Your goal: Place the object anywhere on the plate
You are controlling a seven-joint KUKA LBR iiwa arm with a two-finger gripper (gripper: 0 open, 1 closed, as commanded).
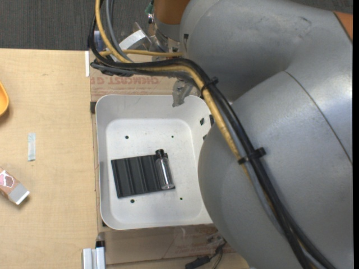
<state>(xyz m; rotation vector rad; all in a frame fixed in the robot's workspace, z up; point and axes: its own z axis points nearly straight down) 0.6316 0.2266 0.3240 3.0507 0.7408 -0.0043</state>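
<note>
Camera view looked down on a shallow white bin (106, 206) near the middle of the picture, with the grey arm (280, 122) bulking across the whole right side and covering the bin's right rim. Inside the bin lay a black ribbed plate (134, 177), flat on the floor and slightly turned. A small clear cylinder with a dark cap (163, 171) lay on its side along the plate's right edge, cap toward the far wall. It touched the plate and seemed to rest partly on it, though how much of it was borne by the plate could not be judged.

Above the bin's far rim, below the orange band (168, 1), hung the end effector (178, 93), seen as a grey piece just over the rim and well apart from the cylinder. Whether it was spread or pressed together could not be told, and nothing was seen in its grasp. Yellow and black cables (168, 66) looped from the wrist and ran down across the arm.

Left of the bin, on the tan bench (50, 94), sat a small grey strip (31, 147), a pink and white block (11, 187) near the left edge, and a sliver of something orange (2, 101) at the edge itself.
</note>
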